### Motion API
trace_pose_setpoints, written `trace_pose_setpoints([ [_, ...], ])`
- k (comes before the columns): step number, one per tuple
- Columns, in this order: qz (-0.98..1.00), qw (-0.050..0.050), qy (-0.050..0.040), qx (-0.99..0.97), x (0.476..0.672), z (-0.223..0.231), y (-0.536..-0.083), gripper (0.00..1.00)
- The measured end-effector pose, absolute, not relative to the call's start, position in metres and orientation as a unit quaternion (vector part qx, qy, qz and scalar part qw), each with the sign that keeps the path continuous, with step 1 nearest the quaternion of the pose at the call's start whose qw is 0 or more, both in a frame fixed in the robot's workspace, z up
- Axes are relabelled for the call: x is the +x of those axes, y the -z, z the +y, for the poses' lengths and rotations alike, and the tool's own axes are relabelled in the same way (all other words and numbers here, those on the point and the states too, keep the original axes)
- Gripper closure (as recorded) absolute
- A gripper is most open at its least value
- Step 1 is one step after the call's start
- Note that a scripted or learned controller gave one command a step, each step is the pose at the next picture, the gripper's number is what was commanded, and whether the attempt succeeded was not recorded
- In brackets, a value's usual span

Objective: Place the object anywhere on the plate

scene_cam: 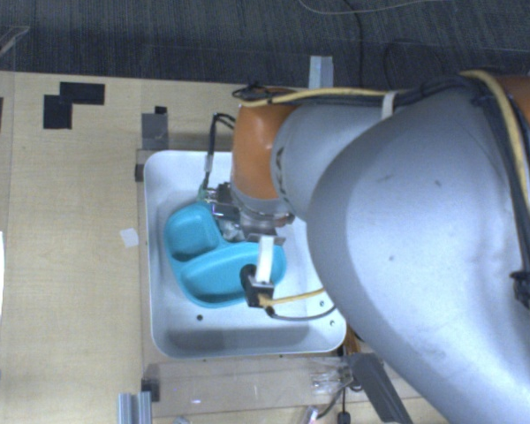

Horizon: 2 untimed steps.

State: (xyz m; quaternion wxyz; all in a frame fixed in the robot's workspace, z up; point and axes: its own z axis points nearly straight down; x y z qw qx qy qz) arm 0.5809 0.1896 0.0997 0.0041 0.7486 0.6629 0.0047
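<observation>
A blue, shallow, plate-like dish [214, 276] lies in the left white bin [172, 325], near its middle. A second blue rounded piece [191, 230] sits against the dish's upper left edge, touching or overlapping it. My gripper [244, 233] hangs low over the spot where the two blue shapes meet, below the orange band [252, 153] of the wrist. The wrist hides whatever lies straight beneath it. A white part [266, 261] and a small black part [250, 281] of the tool rest over the dish's right side.
The grey arm [424, 254] covers the right half of the view and the bin on that side. A yellow cable [296, 300] loops over the bin's right edge. Metal brackets [154, 129] stand at the bin's corners on the wooden bench [62, 263].
</observation>
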Motion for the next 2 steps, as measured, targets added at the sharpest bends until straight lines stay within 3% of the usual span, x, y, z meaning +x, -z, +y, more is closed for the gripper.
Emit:
trace_pose_setpoints([
  [1,0.676,0.001,-0.0030,0.737,0.642,0.236,-0.137,1.00],
  [2,0.641,0.006,-0.0148,0.768,0.590,0.221,-0.123,1.00],
])
